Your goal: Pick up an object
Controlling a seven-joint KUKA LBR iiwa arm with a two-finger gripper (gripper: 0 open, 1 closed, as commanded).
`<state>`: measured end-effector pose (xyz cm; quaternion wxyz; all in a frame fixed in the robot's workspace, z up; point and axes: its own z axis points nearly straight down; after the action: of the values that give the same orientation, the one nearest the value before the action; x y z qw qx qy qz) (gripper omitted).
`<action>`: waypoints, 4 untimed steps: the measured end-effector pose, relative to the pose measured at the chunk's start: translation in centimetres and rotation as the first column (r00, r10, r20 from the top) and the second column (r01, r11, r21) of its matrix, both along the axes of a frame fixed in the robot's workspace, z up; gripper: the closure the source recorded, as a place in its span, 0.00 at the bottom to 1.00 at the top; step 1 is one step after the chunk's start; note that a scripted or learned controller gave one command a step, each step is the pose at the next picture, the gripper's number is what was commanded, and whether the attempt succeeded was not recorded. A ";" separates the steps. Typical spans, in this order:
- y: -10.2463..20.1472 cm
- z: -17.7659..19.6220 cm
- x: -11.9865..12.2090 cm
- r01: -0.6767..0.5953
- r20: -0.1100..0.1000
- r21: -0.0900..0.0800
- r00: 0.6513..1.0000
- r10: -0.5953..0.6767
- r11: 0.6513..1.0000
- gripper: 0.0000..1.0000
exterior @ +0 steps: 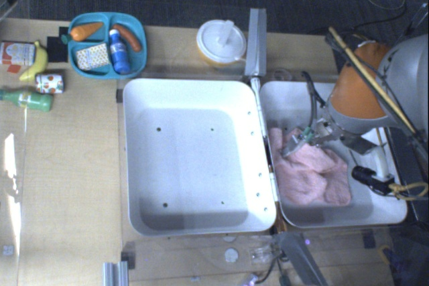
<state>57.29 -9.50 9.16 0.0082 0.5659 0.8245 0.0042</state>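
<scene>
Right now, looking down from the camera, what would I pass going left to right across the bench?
Green bottle → blue tray → white lidded cup → pink cloth → orange band.

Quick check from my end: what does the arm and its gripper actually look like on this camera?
The arm is a rounded grey body with a wide orange band above the wrist. Below it sits a small metal gripper with greenish glints. Thin dark cables loop beside the wrist, and a yellowish rod slants across the orange band.
</scene>
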 end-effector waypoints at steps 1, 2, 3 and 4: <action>0.2 -0.1 3.0 0.051 -0.003 0.001 0.999 -0.051 0.999 0.00; 4.3 9.5 3.4 -0.009 -0.012 0.003 1.000 0.009 1.000 0.00; -1.8 0.2 2.6 0.000 -0.009 0.001 1.000 0.000 1.000 0.00; 0.4 0.0 3.8 0.037 -0.002 0.000 0.999 -0.037 0.999 0.00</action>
<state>61.09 -9.06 9.14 0.0073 0.5812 0.8137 0.0035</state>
